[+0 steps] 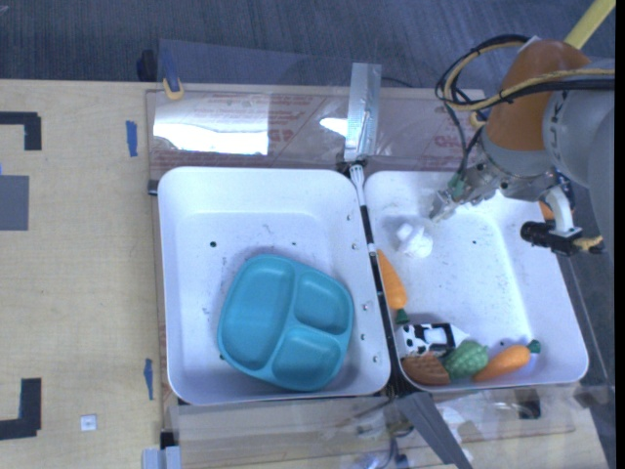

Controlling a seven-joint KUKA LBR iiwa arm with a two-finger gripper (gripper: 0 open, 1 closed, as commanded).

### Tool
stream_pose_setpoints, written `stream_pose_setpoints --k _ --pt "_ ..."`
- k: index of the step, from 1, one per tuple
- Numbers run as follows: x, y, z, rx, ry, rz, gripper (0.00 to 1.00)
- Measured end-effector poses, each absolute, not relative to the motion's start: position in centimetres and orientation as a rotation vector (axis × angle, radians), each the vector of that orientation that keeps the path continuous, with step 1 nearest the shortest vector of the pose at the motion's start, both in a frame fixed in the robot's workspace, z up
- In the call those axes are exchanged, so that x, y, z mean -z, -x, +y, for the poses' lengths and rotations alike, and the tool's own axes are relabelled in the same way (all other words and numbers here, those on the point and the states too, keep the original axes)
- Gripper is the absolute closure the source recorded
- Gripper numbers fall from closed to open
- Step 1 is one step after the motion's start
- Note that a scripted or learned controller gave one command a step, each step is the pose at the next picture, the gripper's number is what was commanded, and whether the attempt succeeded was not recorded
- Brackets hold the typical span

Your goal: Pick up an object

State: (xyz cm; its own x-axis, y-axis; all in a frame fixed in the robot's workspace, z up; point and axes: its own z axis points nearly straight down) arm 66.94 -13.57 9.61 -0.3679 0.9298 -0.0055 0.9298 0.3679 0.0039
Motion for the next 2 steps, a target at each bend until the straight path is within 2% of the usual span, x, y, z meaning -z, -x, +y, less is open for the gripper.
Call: stream_pose_setpoints --k 1,2 --pt "-9.4 -66.8 -13.3 0.003 -1.767 2.604 0.00" --pt "-11.4 -66.8 -11.0 -0.002 -1.732 2.618 0.00"
